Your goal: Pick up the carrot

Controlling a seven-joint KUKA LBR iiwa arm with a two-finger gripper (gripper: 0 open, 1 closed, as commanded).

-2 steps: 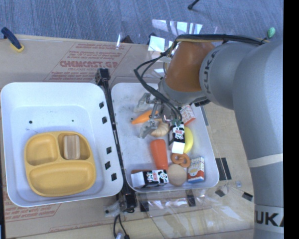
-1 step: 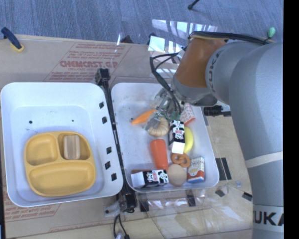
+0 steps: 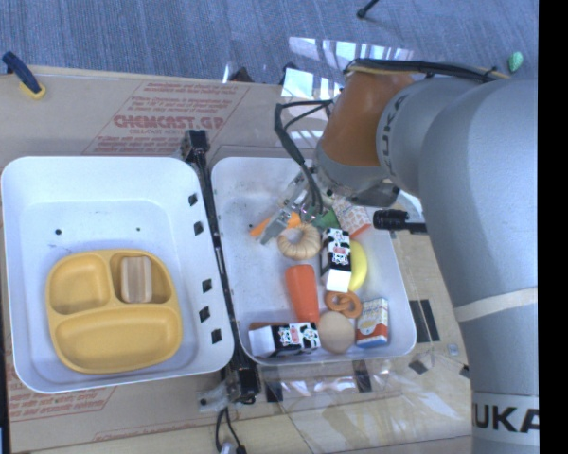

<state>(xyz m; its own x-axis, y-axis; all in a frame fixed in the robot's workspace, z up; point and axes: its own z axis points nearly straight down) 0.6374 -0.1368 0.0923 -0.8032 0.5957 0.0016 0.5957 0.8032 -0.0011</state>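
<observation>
Gripper point(image 3: 292, 218) low in the right white bin point(image 3: 237, 253), grip unclear.
Small orange plastic carrot point(image 3: 263, 226) beneath it near the bin's far-left corner: likely light, rigid, slick; best pinched mid-body.

**Carrot lying in the right bin**

I see the carrot point(image 3: 303, 293) as a stubby orange cylinder, lying flat on the floor of the right bin point(image 3: 235, 244), roughly in the middle. Its long axis runs near to far, with a slight tilt. Its far end sits just beside a tan bagel point(image 3: 299, 242); its near end almost meets a cow-patterned carton point(image 3: 286, 339).
</observation>
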